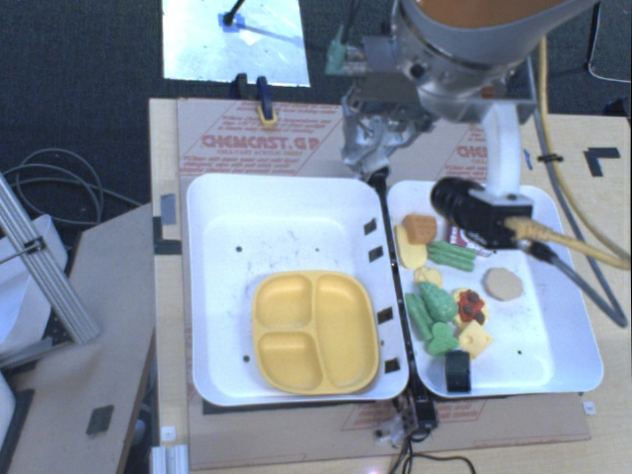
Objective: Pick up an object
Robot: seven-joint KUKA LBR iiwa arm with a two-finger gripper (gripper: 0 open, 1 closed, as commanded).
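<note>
While hovering over bins' divider, claw holds nothing visible; opening unclear

Yellow three-compartment tray lies in left white bin; blue-and-yellow clamp at bench's far edge; coiled grey cables on floor left.

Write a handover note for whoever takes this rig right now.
Gripper: above the far rim between the bins, nothing seen in it.
Left bin: yellow divided tray.
Right bin: small food pieces, including green pieces, a tan disc, an orange piece and a black block.
Done: nothing picked.
Left: choose a piece, descend, grasp, lift.
</note>
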